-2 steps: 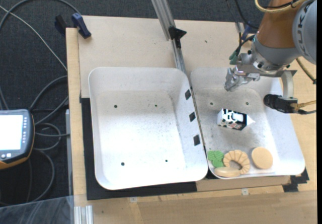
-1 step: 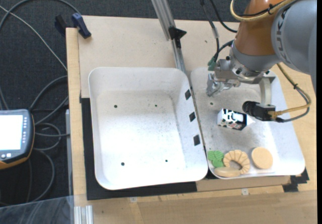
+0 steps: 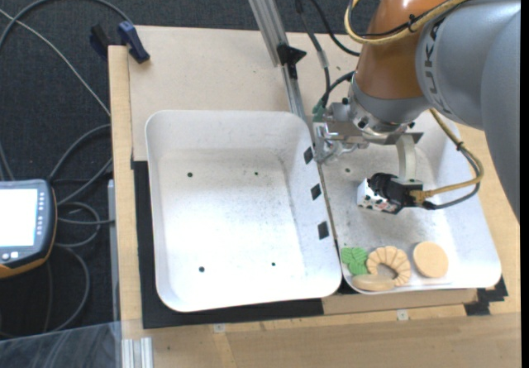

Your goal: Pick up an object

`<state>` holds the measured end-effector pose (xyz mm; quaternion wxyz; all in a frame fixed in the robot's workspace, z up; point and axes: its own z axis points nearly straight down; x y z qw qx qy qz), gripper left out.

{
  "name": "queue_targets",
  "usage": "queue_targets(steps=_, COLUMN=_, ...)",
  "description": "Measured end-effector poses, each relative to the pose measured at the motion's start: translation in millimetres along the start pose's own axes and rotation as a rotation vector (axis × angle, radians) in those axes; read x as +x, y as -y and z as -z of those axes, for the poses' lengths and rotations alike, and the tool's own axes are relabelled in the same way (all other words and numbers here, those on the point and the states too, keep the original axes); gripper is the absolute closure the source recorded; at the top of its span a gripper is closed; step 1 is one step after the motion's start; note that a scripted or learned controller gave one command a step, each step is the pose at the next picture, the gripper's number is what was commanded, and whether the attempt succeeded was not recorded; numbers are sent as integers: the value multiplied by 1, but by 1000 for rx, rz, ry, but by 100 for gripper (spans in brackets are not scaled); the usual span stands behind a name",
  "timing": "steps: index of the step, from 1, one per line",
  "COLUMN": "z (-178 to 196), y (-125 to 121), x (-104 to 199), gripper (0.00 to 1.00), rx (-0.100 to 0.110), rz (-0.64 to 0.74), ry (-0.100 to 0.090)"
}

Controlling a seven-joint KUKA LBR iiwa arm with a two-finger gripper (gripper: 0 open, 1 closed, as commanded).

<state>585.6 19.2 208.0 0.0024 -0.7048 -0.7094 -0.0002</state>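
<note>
My gripper (image 3: 329, 140) hangs over the far left part of the right bin (image 3: 471, 230), close to the wall shared with the left bin. At the right bin's near edge lie three things in a row: a small green leafy piece (image 3: 354, 259), a tan croissant-shaped piece (image 3: 388, 266) and a round tan disc (image 3: 431, 259). The gripper is well behind them and touches none. The arm's orange band and grey body hide the far part of the right bin.
The left bin (image 3: 223, 209) stands beside the right one, its white floor speckled with dark dots. A slanted metal rail (image 3: 269, 15) rises behind the bins. A blue clamp (image 3: 132, 40) sits at the bench's far left corner.
</note>
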Motion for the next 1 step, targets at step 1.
queue_targets(steps=1, z=6, y=10, x=53, gripper=100, rx=-1, rz=1, ry=0)
